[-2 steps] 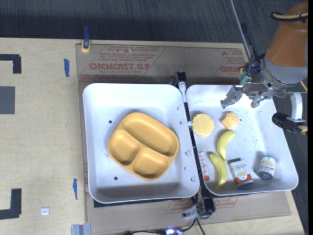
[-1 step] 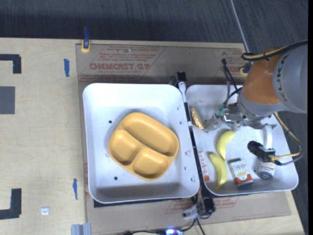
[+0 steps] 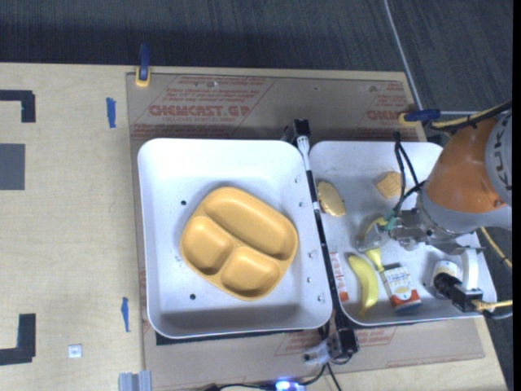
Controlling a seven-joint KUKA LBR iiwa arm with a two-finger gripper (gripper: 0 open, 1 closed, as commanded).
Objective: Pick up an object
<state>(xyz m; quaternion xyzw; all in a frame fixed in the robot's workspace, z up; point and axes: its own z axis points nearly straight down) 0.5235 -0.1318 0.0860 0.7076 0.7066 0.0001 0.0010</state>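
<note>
A: Hovering low over the right bin point(image 3: 346, 155), the gripper point(image 3: 389, 228) sits tucked under the grey wrist and the orange band, and whether it is wide or narrow I cannot tell from up here; nothing shows between it.

B: So why park there?

A: My guess is it's lined up on the cluster beside it. Take the banana point(image 3: 365, 279) as the landmark: the gripper is just above and right of it, and a small yellow-green piece point(image 3: 370, 227) lies right at the gripper, directly above the banana.

B: And the rest of that bin?

A: A little carton with a red base point(image 3: 400, 288) lies just right of the banana, nearly touching. A pale yellow lump point(image 3: 330, 199) is up and left of the banana by the divider; an orange-yellow chunk point(image 3: 389, 185) is further up, to the right.

B: The other bin?

A: The left bin point(image 3: 159, 243), well left of the banana, holds one yellow three-compartment tray point(image 3: 238, 240), tilted, nothing visible in its compartments. Likely out of this attempt.
</note>
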